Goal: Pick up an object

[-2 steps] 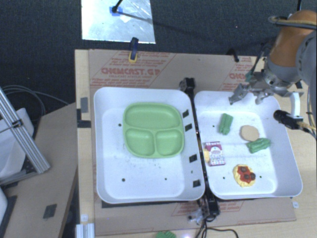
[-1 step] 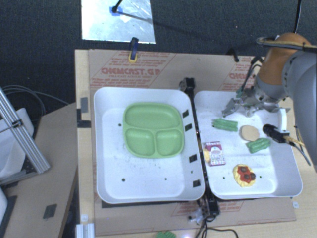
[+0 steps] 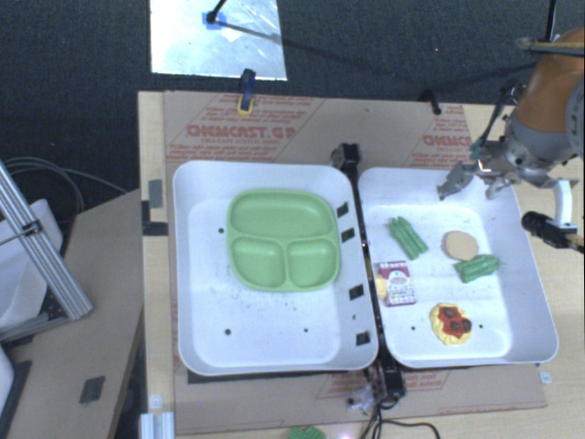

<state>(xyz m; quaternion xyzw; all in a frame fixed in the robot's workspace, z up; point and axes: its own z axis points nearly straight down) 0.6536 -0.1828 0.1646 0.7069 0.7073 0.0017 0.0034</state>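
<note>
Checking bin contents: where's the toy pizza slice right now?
The toy pizza slice lies in the right bin, near its front edge, right of the small pink carton and below the green pod.

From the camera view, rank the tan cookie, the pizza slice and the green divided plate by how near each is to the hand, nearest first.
Measured from the hand over the right bin's top edge:
1. Tan cookie, right bin, just below the hand.
2. Pizza slice, right bin's near edge.
3. Green divided plate, left bin.

Robotics lab: two white bins (image 3: 196, 337) on a cardboard-covered bench (image 3: 274, 122), aluminium framing (image 3: 37, 254) at left, cables (image 3: 55, 167) over dark carpet (image 3: 73, 62).
</note>
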